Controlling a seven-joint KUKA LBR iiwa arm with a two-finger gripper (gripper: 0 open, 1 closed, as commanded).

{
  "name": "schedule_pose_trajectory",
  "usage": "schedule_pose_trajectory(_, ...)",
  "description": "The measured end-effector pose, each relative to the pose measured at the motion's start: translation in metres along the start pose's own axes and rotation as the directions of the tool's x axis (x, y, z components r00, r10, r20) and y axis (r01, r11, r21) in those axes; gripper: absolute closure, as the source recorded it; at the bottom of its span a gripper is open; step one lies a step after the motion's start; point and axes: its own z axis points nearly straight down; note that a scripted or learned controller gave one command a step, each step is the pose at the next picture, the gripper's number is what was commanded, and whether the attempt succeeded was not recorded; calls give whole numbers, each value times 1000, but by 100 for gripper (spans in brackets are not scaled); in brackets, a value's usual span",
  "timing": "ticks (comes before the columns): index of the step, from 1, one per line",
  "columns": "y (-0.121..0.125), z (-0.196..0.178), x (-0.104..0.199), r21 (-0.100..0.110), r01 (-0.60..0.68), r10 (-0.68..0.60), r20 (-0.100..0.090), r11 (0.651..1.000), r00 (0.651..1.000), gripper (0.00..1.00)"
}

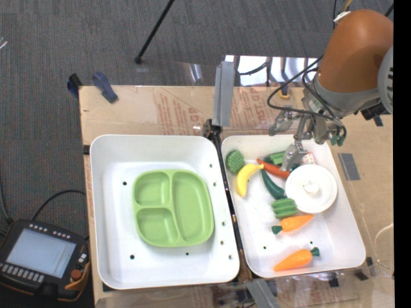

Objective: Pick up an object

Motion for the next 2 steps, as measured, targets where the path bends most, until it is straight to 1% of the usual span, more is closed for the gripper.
schedule_pose_trajectory(1,-26,159,15,-1,30,-30,-4,1000,1000,0)
schedule_pose_trajectory(2,-7,156,59,-1,9,-9,-2,1000,1000,0)
